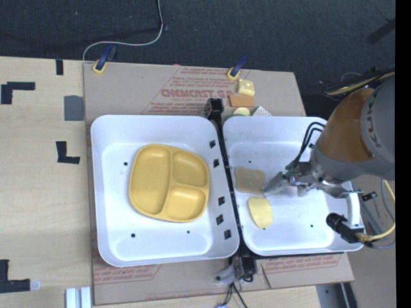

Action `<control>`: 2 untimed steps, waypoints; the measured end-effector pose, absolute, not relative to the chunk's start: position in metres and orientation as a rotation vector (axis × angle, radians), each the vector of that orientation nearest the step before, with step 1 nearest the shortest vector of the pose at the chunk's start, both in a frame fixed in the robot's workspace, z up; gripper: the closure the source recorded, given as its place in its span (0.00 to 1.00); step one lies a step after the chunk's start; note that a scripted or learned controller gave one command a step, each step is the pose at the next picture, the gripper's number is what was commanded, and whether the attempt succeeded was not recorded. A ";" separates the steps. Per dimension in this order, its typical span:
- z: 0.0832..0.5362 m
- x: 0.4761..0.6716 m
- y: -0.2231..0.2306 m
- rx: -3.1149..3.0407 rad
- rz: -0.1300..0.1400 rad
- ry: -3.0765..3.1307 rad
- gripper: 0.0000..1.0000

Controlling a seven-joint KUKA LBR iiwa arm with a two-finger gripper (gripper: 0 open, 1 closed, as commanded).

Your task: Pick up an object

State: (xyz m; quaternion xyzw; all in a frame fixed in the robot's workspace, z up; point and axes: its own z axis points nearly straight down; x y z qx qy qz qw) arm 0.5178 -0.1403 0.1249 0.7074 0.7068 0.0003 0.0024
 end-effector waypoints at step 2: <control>0.085 0.610 -0.094 2.215 0.004 2.223 0.00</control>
